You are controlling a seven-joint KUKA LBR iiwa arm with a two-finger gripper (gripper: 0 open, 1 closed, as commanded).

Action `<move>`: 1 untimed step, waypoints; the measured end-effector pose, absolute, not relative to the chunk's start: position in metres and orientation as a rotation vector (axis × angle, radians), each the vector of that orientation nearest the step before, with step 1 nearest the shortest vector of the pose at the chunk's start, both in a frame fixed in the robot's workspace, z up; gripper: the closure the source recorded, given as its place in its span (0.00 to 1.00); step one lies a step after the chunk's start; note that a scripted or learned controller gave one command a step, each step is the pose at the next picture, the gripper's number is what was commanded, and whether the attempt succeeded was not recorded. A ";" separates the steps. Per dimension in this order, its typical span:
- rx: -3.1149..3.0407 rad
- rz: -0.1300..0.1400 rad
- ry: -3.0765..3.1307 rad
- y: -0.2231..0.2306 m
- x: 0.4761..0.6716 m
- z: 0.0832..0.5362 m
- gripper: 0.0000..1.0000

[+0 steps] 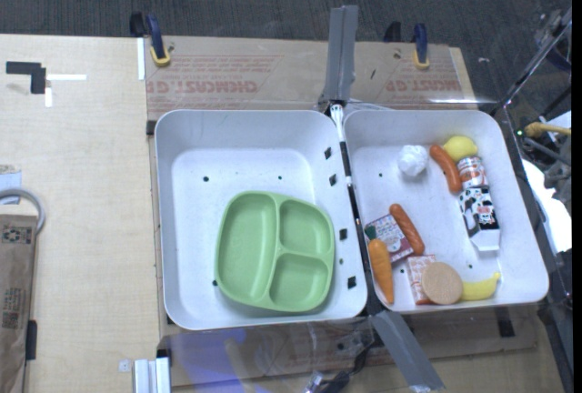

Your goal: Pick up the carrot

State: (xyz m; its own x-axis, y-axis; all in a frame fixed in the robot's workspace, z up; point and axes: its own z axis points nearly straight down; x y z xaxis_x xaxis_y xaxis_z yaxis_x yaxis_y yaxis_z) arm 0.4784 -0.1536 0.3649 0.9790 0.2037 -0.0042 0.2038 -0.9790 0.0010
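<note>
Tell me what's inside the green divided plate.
The green divided plate in the left bin shows three bare compartments with no food in them. Whatever lies beneath the plate is covered.

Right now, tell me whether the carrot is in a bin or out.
In: the carrot lies flat in the right bin, along its left wall.

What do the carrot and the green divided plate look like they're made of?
Carrot: probably moulded plastic toy food; uniform orange, smooth skin, though too small to be sure. Green plate: likely hard plastic with a satin finish; even pale green colour, rounded moulded dividers, soft highlights.
</note>
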 end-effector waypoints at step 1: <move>3.125 -0.009 0.319 -0.194 0.478 0.405 1.00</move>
